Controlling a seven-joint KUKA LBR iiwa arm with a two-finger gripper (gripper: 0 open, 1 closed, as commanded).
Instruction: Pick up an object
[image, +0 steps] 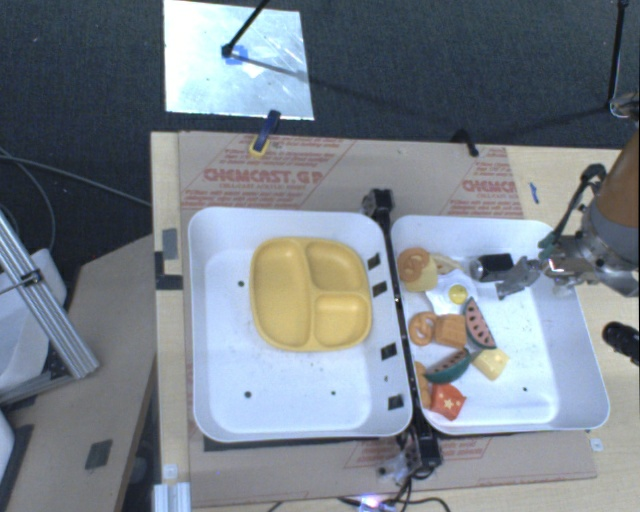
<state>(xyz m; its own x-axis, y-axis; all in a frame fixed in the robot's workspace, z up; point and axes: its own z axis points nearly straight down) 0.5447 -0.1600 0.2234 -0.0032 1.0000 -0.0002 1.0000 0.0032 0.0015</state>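
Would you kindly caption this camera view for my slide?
Gripper hovers over the right bin of toy food; yellow divided plate sits in the left bin.

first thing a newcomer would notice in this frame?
Probably the yellow divided plate, alone in the middle of the left bin. Next, the cluster of toy food crowded along the left side of the right bin, against the divider. The end effector sits over the right bin's upper right area, reaching in from the right.

Dark carpet floor (80, 90); shiny sheet (238, 58); cardboard-covered bench (330, 170).
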